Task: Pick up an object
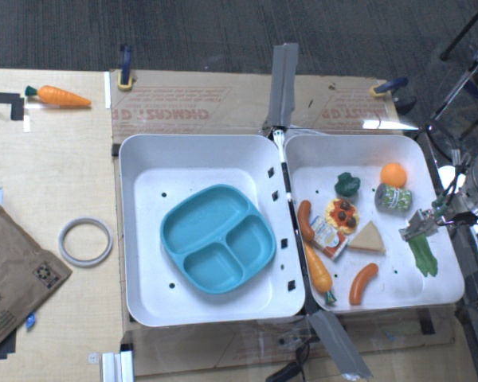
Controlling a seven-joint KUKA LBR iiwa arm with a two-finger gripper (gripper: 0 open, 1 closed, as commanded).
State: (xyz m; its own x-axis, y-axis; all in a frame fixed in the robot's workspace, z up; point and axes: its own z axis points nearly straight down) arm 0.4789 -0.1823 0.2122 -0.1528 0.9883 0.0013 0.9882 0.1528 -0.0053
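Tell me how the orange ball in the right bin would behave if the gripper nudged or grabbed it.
The orange ball looks round and smooth, so a nudge would probably roll it; the bin wall behind it should stop it. It touches the green-speckled item, which may shift with it. As apparent toy food it is likely light, and its curve could slip from two fingers.

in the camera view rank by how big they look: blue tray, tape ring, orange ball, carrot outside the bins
1. blue tray
2. tape ring and carrot: look similar, not ranked
3. orange ball
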